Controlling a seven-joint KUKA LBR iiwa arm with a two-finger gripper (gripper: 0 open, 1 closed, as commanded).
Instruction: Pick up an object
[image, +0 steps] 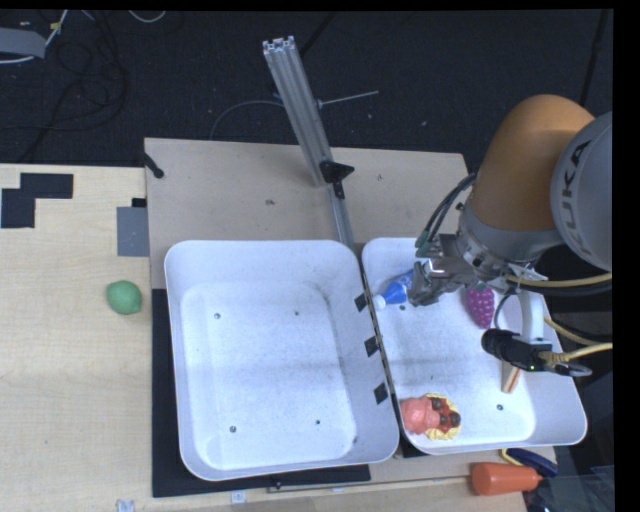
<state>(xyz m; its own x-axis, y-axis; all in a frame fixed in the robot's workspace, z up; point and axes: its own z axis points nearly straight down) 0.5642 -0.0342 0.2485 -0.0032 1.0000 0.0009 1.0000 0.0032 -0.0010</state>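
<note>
On the counter (250, 190), my gripper (428, 283) hangs low in the right bin (560, 425) beside a blue object (396, 292); I cannot tell its state, and nothing is lifted yet.

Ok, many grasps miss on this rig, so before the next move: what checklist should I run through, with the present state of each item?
1. Pincer is over the right white bin: ok.
2. Small blue and white object sits beside the pincer, near the bin's left wall: ok.
3. Object seen between the fingers: cannot tell.
4. Purple bumpy object lies close under the wrist, may crowd the move: not ok.
5. Red and yellow toy lies apart from the pincer, at the near edge: ok.
</note>
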